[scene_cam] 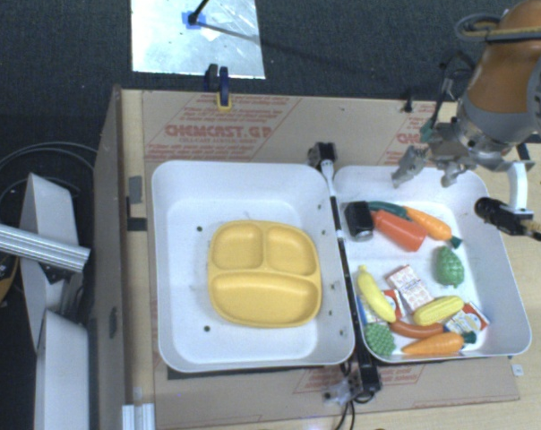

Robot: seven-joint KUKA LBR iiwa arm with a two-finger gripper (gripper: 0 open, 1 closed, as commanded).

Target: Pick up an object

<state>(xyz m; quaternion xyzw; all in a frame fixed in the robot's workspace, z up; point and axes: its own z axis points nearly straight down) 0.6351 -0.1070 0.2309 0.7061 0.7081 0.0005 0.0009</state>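
Both white bins (253,182) look like smooth moulded plastic with a soft sheen, and the yellow divided plate (263,271) in the left one is glossy plastic too. The toy food in the right bin, orange carrot (429,222) and green piece (449,266) included, reads as shiny plastic. Underneath lies matt brown cardboard (253,124) with red print. Beyond its far edge sits a reflective metallic sheet (197,25) on dark, rough carpet (47,52).
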